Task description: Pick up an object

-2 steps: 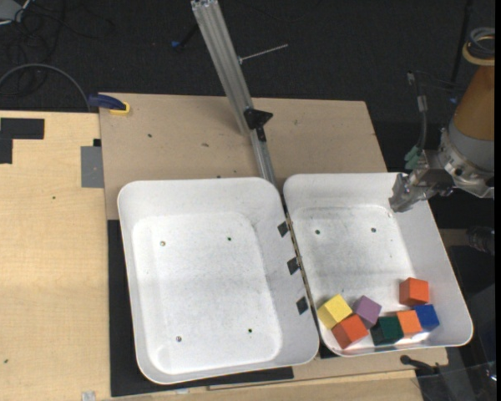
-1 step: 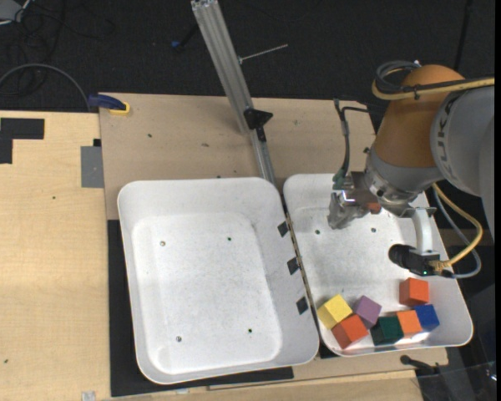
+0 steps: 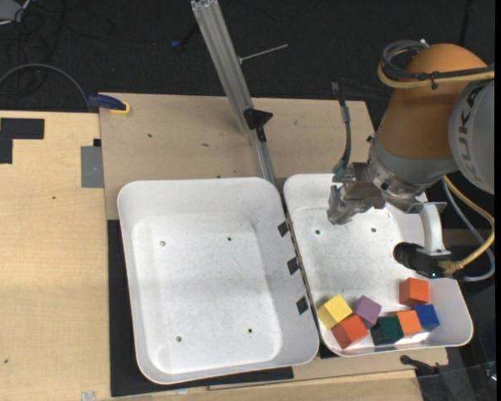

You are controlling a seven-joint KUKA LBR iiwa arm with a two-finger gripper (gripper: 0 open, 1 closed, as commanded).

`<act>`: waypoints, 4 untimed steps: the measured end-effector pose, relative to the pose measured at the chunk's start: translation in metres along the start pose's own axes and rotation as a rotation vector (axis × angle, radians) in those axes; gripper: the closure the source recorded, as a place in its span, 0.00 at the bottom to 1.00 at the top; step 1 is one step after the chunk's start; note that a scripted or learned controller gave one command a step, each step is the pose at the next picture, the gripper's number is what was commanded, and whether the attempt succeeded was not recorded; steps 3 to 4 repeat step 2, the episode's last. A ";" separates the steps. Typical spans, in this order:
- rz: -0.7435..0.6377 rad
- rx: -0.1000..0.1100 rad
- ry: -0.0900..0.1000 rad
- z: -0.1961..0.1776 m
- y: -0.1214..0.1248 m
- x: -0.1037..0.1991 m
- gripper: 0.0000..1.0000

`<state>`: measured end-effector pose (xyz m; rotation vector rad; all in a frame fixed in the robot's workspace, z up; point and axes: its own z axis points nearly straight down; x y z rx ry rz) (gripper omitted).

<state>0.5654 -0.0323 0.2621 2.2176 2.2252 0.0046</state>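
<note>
Seven blocks (image 3: 376,314) lie well apart from claw (image 3: 342,211).

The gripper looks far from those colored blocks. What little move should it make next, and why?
Probably a short shift toward the near end of the right bin. The gripper sits over that bin's far, bare part, while the blocks cluster at the near end: a yellow block, a purple block and others. It holds nothing visible, so it likely must get above a block before lowering.

Seven small coloured blocks (image 3: 376,314) lie clustered at the right bin's (image 3: 317,249) near edge.
</note>
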 end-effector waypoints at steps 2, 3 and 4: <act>-0.003 0.002 0.001 -0.119 -0.054 0.126 1.00; -0.003 0.002 0.001 -0.119 -0.054 0.126 1.00; -0.003 0.002 0.001 -0.119 -0.054 0.126 1.00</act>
